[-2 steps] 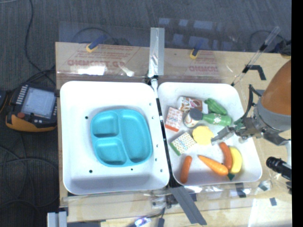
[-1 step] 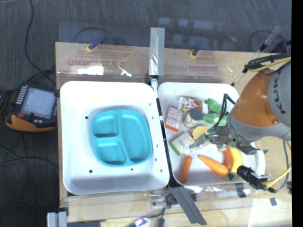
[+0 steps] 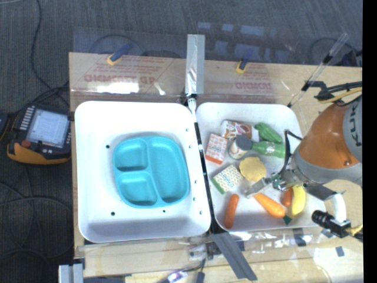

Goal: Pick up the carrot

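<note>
At the far left of the frame a handheld controller (image 3: 41,135) with a lit screen lies on dark carpet (image 3: 118,7) among loose cables, out of the arm's way. Next comes the left bin (image 3: 88,175), which holds a turquoise divided tray (image 3: 152,170) set near its middle, probably as a place to put things down. A thin divider (image 3: 202,158) separates it from the right bin (image 3: 288,114), where the toy food is crowded: a small printed box (image 3: 215,148), a checked packet (image 3: 227,178), a round yellowish piece (image 3: 253,168), a green vegetable (image 3: 268,132) and an orange-red sausage-like piece (image 3: 231,210) by the lower rim. The carrot (image 3: 270,205) lies tilted in the lower right of this bin, just beside a banana (image 3: 298,199). The gripper (image 3: 272,183) hangs just above the carrot's upper end, and whether it is wide or narrow I cannot tell; nothing shows between its tips. The grey and orange arm (image 3: 336,146) enters from the right. Both bins rest on a pale wooden bench (image 3: 135,69).
</note>
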Robot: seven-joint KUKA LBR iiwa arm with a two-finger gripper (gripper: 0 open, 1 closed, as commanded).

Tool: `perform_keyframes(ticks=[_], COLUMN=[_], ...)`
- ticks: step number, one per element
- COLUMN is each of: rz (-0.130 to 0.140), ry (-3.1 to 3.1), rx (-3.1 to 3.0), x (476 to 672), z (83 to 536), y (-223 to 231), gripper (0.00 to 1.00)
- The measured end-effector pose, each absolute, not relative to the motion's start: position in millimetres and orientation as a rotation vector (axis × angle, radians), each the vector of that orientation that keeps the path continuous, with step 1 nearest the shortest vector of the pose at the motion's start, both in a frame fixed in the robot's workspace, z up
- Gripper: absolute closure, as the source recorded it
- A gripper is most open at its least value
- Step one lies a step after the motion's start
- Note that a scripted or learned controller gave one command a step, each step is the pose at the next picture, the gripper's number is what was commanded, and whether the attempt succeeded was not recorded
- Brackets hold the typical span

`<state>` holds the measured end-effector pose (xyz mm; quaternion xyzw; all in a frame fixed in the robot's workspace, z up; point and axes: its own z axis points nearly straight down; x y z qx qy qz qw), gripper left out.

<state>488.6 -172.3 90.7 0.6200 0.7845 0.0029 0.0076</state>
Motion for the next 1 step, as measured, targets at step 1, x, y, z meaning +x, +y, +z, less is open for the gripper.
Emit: perform_keyframes(ticks=[1], rz=[0.007], ry=[2.381], rx=[2.035], x=[487.2], z=[91.3], y=[-124.8], gripper=[0.0])
